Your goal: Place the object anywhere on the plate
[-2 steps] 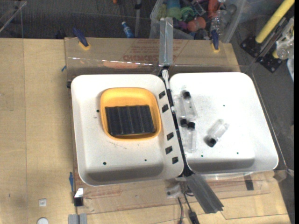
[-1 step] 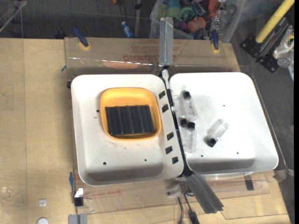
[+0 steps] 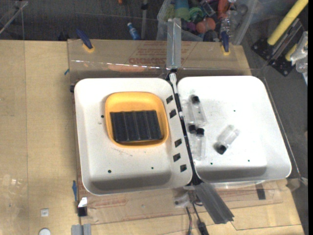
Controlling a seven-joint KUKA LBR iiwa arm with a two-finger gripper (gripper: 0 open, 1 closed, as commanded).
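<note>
An orange plate (image 3: 134, 101) lies in the left bin (image 3: 88, 146), and a black ribbed rectangular object (image 3: 135, 126) rests flat on its front half. In the right bin (image 3: 244, 102) lie three clear vials with black caps: one (image 3: 196, 107) near the divider at the back, one (image 3: 198, 138) below it along the divider, and one (image 3: 226, 139) tilted near the bin's middle.
A black divider (image 3: 180, 131) with a metal bar runs between the two bins. A clear tub of coloured toys (image 3: 205, 6) stands behind the bench. Blue-orange clamps (image 3: 86, 41) grip the back board.
</note>
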